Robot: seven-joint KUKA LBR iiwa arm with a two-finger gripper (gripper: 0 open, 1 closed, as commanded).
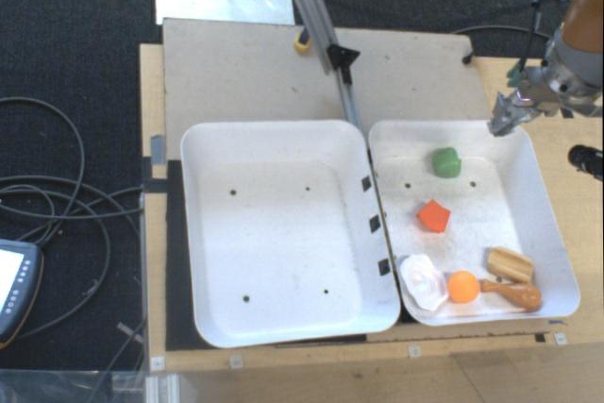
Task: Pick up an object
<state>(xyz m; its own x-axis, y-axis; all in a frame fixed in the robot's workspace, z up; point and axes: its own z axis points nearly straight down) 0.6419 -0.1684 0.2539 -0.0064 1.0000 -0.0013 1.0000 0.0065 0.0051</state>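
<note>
The right bin (541,193) holds a green block (446,162) near its back, an orange-red block (434,216) in the middle, and at the front a crumpled white object (422,281), an orange ball (462,287) and a wooden brush-like tool (511,277). My gripper (507,121) hangs over the bin's back right corner, right of the green block and apart from it. Nothing is seen held at its tip.
The left bin (193,203) lies beside the right one, with black clips along the shared wall. A slanted metal pole (316,5) crosses the back of the bench. Cables and a pendant lie on the floor at left.
</note>
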